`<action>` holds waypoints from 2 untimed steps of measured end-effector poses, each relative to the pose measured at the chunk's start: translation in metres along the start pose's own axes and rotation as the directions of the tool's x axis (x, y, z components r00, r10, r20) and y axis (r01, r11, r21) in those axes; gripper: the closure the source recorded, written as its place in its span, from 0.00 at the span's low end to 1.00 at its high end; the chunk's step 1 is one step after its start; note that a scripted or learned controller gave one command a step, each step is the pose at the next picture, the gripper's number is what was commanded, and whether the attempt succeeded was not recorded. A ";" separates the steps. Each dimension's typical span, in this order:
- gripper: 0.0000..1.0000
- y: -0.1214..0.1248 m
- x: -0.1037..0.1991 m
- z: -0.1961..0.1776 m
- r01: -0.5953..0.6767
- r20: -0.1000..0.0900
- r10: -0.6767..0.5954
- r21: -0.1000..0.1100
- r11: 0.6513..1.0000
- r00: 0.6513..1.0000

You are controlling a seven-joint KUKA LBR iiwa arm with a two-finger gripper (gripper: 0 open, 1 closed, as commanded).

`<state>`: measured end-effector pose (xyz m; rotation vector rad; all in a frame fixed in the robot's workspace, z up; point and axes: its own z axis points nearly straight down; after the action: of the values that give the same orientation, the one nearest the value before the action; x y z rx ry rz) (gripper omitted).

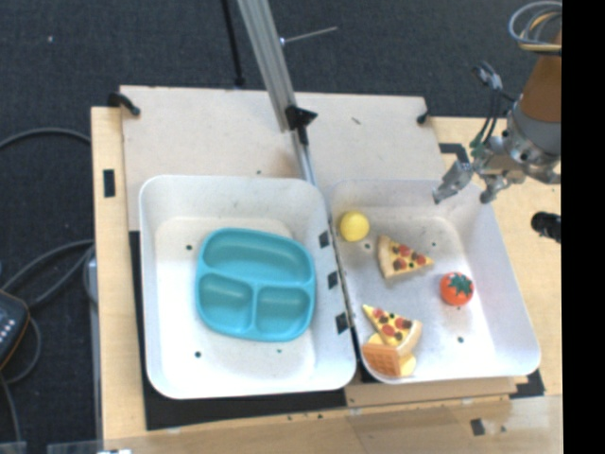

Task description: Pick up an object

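Pizza slice [405, 257] lies in the right bin [501, 282], the nearest of 4 toys to the gripper [470, 185], which hangs over the bin's upper right rim with its 2 fingers spread and nothing between them. From there the slice sits down and to the left, its tip pointing right toward the tomato [456, 289].
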<state>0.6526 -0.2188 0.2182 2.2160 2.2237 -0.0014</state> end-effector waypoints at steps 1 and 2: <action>0.00 0.000 0.000 0.000 0.001 0.001 -0.001 0.001 1.000 1.000; 0.00 -0.005 0.007 0.057 0.002 -0.001 -0.002 0.005 1.000 1.000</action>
<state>0.6477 -0.2115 0.1617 2.2170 2.2291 -0.0054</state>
